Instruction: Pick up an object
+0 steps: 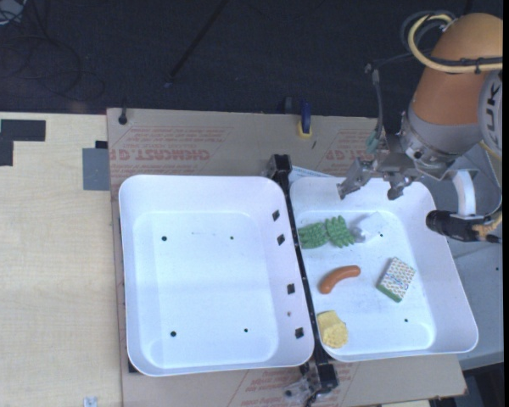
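One fixed camera looks down at a slant on both bins (205, 195), arm (454, 75) entering right.

The arm (458, 66) is cut off by the view's right and upper edges, so its base cannot be seen; the tool (371, 186) is small and blurred, and it covers part of the right bin's (445, 265) far rim. The printing on the cardboard sheet (195, 147) under the bins is faint and partly covered by the left bin (144, 278); a small dark fitting (310, 387) at the bins' near junction is too blurred to identify.
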`<move>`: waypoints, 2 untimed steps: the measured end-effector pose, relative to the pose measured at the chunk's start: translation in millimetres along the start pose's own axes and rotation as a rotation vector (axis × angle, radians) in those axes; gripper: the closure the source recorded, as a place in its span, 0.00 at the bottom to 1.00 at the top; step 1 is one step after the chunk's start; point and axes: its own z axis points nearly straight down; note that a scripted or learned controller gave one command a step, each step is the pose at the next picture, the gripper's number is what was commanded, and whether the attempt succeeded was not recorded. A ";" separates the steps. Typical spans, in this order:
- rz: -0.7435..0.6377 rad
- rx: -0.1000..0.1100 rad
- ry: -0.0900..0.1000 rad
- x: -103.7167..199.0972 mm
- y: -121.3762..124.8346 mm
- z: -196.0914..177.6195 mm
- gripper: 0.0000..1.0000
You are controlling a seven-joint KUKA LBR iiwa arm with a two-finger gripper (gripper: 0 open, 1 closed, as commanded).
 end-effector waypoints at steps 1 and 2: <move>-0.001 0.001 0.000 -0.3 0.1 -9.8 1.00; 0.009 0.006 -0.001 -71.9 -57.0 29.5 1.00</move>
